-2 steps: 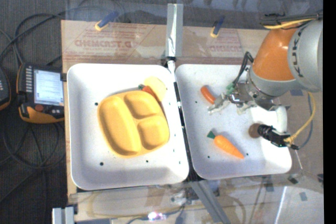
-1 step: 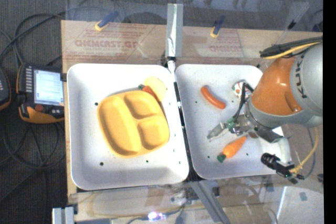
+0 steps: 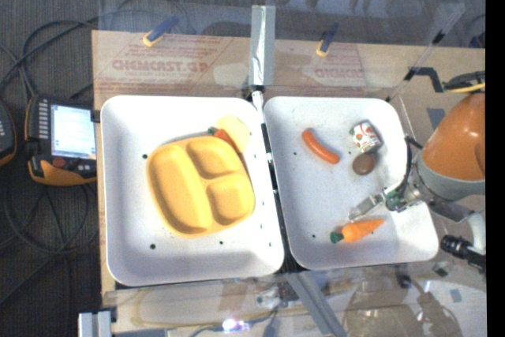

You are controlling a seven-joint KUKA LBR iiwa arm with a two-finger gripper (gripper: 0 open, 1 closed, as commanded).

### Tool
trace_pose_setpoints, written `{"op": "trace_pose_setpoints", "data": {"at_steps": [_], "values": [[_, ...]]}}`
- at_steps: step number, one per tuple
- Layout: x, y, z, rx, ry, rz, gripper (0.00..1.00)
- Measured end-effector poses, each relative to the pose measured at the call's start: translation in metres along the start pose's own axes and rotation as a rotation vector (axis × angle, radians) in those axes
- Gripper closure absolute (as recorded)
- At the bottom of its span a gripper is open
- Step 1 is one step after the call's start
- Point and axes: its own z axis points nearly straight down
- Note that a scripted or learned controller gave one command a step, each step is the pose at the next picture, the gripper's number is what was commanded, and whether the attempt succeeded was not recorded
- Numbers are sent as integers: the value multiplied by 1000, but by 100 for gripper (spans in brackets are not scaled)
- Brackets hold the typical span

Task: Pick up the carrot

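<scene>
A: Two white bins sit side by side on the table: the left bin and the right bin. What fills the left one?

B: A yellow sectioned tray, tilted, with three compartments. At its upper right corner lies a pale yellow piece with an orange-red edge, partly tucked against the tray; what it is cannot be told.

A: And the arm?

B: The arm, grey with an orange band, enters from the right and overhangs the right bin's right wall. Its jaws point left over the bin floor, near the lower right part.

A: Where does the carrot lie relative to them?

B: The carrot lies on the right bin's floor, near the front wall, green end to the left, orange tip to the right. It is just below the jaws, close to them but not between them. Whether the jaws stand wide or narrow cannot be told.

A: Smaller items?

B: A sausage in the upper middle, a red-and-white cup to its right, and a brown round object just beneath the cup.
</scene>
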Motion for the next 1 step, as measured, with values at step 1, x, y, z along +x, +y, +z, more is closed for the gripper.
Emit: {"op": "trace_pose_setpoints", "data": {"at_steps": [1], "values": [[72, 20, 1, 1, -11, -74, 0]]}}
